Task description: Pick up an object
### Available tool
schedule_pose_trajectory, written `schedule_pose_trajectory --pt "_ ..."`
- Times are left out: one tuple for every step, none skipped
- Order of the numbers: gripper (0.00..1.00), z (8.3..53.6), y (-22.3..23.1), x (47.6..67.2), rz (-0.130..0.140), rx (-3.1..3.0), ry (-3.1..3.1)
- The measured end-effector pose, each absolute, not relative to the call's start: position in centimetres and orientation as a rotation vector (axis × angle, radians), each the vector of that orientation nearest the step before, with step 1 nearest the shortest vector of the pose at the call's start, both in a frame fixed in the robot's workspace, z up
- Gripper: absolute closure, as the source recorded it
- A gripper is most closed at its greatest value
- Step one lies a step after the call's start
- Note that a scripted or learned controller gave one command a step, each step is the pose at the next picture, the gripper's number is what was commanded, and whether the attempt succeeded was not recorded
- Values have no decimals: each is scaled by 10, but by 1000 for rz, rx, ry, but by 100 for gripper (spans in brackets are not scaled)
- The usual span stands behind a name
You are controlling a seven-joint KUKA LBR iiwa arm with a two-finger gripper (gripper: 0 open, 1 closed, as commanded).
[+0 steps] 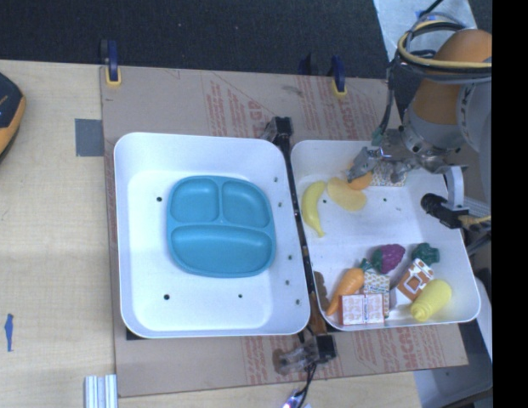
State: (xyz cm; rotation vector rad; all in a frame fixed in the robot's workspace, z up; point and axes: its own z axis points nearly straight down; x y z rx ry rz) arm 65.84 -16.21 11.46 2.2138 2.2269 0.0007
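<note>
My gripper [376, 165] hangs low over the back of the right bin [391, 215], with the arm coming in from the right. A small orange piece [360, 179] lies right at its tip, touching a pale yellow slice [348, 196]. Whether the orange piece sits between the fingers is hidden. A yellow banana [312, 208] lies just left of them by the bin's left wall. Along the front of the bin are a carrot [344, 289], purple grapes [388, 256], a green piece [426, 252], an orange-and-white carton [415, 279], a yellow lemon-like toy [430, 300] and a pink-and-white box [363, 309].
The left bin [140, 228] holds a blue divided plate [221, 226]. A black clip [282, 128] sits where the two bins meet at the back. An orange-and-black device [2, 113] lies at the far left of the bench.
</note>
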Motion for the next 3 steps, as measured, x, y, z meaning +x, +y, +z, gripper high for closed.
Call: schedule_pose_trajectory --pt "0 91 -140 656 -7 2215 2233" --pt "0 93 -160 656 -3 2219 2224" --pt "0 92 -150 656 -5 2218 2230"
